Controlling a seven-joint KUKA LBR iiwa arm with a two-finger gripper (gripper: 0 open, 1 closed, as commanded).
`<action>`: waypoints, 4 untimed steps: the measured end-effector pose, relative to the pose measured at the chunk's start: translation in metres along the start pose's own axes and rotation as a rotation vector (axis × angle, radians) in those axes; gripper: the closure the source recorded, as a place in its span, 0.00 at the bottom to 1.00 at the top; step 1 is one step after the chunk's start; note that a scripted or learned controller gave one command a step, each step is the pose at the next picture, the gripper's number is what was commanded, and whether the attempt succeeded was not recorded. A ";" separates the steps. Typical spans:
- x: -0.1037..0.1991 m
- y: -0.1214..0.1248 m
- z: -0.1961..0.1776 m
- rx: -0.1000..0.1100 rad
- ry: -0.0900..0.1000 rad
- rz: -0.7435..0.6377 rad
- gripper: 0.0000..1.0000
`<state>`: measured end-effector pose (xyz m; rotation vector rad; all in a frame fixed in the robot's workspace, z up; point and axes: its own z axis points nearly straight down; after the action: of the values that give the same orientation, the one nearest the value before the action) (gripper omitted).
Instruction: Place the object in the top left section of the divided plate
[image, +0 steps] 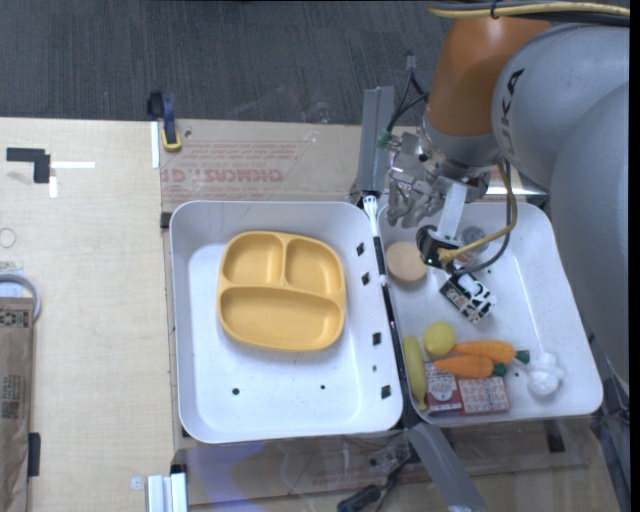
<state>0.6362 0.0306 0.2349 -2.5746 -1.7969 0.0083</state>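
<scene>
Far to the left of the pincer and lower, a yellow divided plate lies in the left bin, all three sections bare. The pincer hangs over the upper left corner of the right bin; whether its fingers are spread or pressed together cannot be told. Just below it lies a tan round disc. Lower right of it sit a small black-and-white toy, a lemon, a carrot, a red box and a white ball.
</scene>
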 end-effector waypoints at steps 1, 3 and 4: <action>0.049 -0.092 0.021 0.001 0.000 0.224 1.00; 0.104 -0.131 0.092 0.002 -0.002 0.495 1.00; 0.105 -0.103 -0.153 -0.002 -0.001 0.340 1.00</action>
<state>0.5768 0.1648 0.3880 -2.8446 -1.3368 0.0081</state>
